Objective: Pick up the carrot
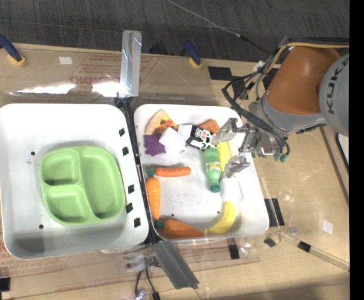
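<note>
1. We see the claw (231, 147) over the right side of the right bin (256, 195), its two fingers spread wide with nothing between them, just right of a green bottle (212, 167) and a yellow corn-like piece (223, 150).
2. Nearest: an orange veg (180, 229) and a banana (226, 218) lie along the bin's near wall, touching or nearly so.
3. The carrot (153, 195) lies against the bin's left wall, long axis running near-far, its green top at the far end. A second orange stick (172, 172) lies crosswise just beyond it, so we are not certain which is the target; we take the left-wall one.
4. Handling, our guess: a light, stiff plastic toy, smooth and tapered, likely to slip. Take it mid-body across the narrow width; the wall leaves little room for a finger on the left.
5. Farther: a purple item (153, 144), a white card (171, 139), a black-and-white packet (200, 137) and a pizza-like slice (159, 120).
6. Left bin (7, 167) holds a green divided tray (82, 184).
7. Hard to tell: the claw's height above the bin, and an orange thing (209, 126) partly under the packet.
</note>
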### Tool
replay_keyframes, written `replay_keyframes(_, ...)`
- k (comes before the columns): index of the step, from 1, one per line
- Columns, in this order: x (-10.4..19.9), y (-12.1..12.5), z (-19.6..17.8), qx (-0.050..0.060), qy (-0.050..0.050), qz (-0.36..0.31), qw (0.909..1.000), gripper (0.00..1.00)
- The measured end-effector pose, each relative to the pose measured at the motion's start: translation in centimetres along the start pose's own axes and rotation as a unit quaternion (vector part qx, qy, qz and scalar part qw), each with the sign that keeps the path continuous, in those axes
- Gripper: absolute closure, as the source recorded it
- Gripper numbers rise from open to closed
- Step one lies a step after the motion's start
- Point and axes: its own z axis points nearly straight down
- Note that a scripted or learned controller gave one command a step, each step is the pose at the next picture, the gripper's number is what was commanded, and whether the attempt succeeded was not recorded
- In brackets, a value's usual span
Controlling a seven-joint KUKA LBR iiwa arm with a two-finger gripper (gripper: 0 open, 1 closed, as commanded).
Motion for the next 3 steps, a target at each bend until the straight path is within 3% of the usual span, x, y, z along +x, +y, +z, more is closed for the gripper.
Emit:
replay_keyframes(1,5.9,4.5,1.5,-0.001,0.000,-0.013,0.9999,0.00)
replay_keyframes(2,9.1,6.5,4.1,-0.001,0.000,-0.154,0.9881,0.00)
replay_keyframes(3,7.7,10.7,9.1,0.009,-0.012,-0.290,0.9568,0.00)
